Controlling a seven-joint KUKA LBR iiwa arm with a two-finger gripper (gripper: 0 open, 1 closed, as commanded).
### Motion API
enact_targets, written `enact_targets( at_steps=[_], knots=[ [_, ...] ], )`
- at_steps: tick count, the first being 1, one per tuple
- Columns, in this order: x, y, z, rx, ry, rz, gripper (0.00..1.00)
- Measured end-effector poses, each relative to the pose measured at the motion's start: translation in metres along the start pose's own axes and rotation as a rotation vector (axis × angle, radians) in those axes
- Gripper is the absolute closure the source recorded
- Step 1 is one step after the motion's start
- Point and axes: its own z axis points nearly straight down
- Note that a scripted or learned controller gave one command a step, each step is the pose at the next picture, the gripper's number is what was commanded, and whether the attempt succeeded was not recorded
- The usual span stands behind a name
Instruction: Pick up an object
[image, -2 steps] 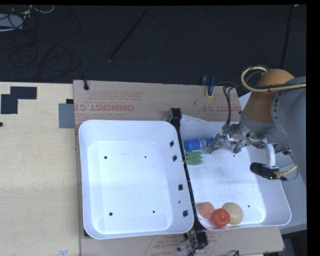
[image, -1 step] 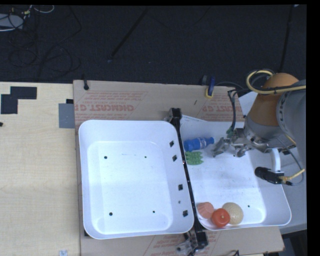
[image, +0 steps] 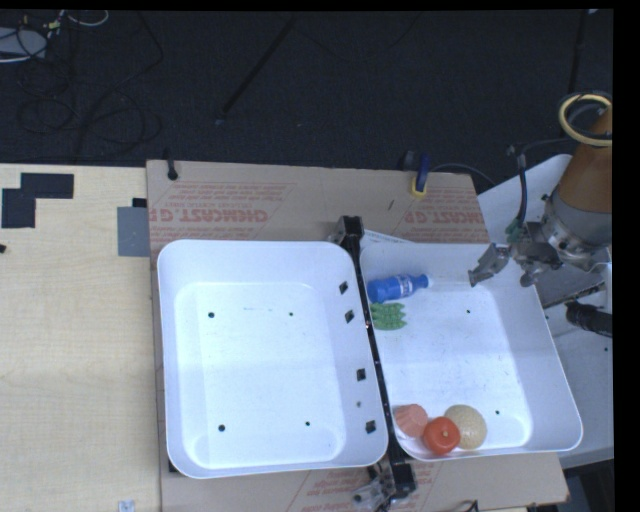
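In the right bin (image: 520, 360) a blue bottle (image: 397, 287) lies on its side near the far left corner, with a small green object (image: 388, 317) just in front of it. At the near edge sit a pink piece (image: 409, 418), a red-orange ball (image: 440, 434) and a beige ball (image: 466, 425), close together. My gripper (image: 507, 269) hangs over the bin's far right edge, open, with nothing between its fingers. It is well to the right of the bottle.
The left bin (image: 190, 300) stands beside the right one, with a black divider (image: 362, 340) between them. Both rest on a cardboard sheet (image: 250, 205). A cable (image: 520, 190) loops behind the arm.
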Motion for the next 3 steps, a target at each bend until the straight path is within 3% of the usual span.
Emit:
enact_targets(
  at_steps=[1,2,3],
  knots=[
    [0.113,-0.037,0.043,0.016,0.011,-0.009,0.00],
    [0.078,0.000,0.095,0.007,0.003,0.000,0.00],
    [0.078,-0.001,0.083,0.010,0.004,0.001,1.00]
  ],
)
